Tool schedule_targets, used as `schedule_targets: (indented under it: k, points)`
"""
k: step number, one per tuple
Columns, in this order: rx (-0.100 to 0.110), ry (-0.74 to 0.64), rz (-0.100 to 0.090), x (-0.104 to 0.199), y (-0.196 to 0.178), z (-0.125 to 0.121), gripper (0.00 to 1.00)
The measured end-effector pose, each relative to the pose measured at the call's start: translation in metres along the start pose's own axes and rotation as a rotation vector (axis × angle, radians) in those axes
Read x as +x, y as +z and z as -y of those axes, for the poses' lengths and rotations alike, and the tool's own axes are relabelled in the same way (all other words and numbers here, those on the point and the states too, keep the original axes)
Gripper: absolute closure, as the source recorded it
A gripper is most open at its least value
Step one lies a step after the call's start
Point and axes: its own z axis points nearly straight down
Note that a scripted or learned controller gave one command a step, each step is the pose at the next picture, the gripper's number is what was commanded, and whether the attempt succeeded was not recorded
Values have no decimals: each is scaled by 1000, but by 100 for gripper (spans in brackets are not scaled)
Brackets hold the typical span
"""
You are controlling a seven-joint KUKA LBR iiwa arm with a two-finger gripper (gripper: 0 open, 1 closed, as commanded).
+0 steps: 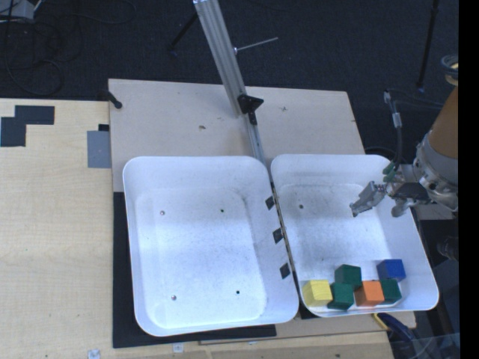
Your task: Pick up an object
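Presently I am hovering the pincer (372,198), open and holding nothing, above the right bin (340,172), needing to be reaching toward the green block (347,275) before descending.

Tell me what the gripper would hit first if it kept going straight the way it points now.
The gripper points leftward and slightly down over the right bin. Carried on, it would likely meet that bin's bare speckled floor first, though height is hard to judge. The blocks sit clustered at the near edge, off that line.

Slanted aluminium rail (224,58) behind bins (150,178)
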Motion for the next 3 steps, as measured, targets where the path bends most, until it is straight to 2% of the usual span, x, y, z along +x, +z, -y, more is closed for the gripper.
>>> schedule_targets:
  k: [1, 2, 3]
  points:
    - [10, 1, -2, -64, 103, 28, 0]
    - [-1, -5, 1, -40, 179, 14, 0]
    - [-3, -7, -1, -15, 122, 31, 0]
